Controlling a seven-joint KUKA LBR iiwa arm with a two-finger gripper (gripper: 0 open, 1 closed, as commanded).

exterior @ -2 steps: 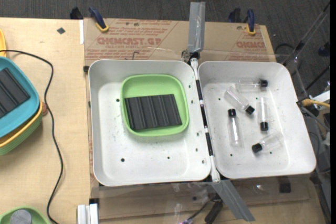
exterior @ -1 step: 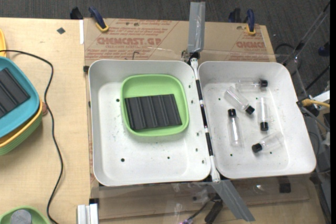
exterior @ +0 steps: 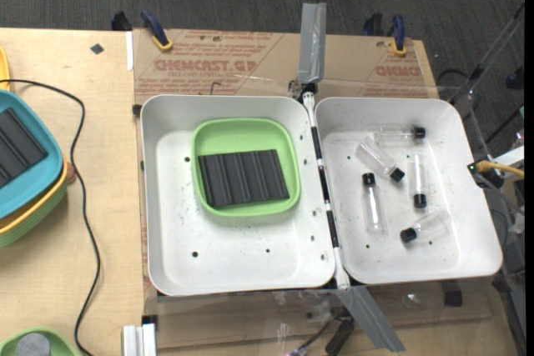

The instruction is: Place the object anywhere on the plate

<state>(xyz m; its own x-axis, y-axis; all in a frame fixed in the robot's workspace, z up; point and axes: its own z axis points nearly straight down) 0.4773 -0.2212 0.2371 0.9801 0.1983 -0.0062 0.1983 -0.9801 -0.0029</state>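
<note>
Left bin point(exterior: 167, 204): green plate point(exterior: 245, 167) set near centre, dark ribbed pad point(exterior: 242, 178) laid on it, presumably as the landing surface. Right bin point(exterior: 476, 204): five clear vials point(exterior: 371, 200) with black caps, scattered flat and mostly apart, likely to allow single picks. No vial has been placed on the plate yet. Gripper state cannot be told. Bins are held side by side, touching.
</note>
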